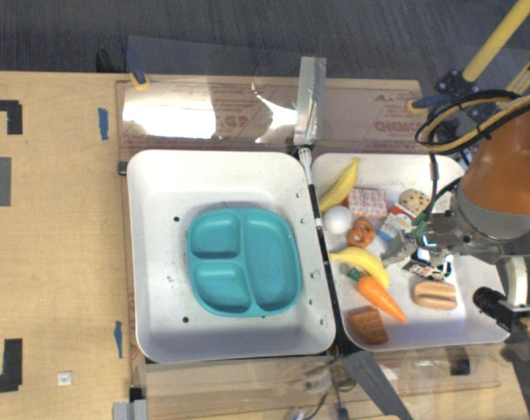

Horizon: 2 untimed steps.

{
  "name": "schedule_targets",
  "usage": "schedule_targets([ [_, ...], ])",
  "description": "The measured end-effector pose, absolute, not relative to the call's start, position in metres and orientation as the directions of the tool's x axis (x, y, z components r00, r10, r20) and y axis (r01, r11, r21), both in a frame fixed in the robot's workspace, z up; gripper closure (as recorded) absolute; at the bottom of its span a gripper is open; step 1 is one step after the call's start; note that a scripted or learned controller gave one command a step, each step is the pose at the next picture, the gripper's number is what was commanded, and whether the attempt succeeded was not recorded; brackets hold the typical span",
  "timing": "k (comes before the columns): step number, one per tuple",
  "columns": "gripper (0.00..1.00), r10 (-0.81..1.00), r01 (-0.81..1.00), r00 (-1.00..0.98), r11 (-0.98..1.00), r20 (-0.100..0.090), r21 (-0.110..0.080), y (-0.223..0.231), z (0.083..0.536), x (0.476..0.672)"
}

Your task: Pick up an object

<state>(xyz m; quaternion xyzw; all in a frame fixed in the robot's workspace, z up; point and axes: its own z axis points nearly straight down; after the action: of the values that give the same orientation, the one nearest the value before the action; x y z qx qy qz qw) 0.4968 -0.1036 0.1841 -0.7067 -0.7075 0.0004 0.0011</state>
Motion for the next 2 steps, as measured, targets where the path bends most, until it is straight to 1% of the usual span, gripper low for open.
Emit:
schedule_targets([
  [1,0.00,0.978,0.978,0.208,-0.208,0.002,-0.005,-0.106,0.144,0.482],
  [2,0.00,0.998,0.998,0.065,-0.065,0.001,0.005,-0.121,0.089,0.540],
])
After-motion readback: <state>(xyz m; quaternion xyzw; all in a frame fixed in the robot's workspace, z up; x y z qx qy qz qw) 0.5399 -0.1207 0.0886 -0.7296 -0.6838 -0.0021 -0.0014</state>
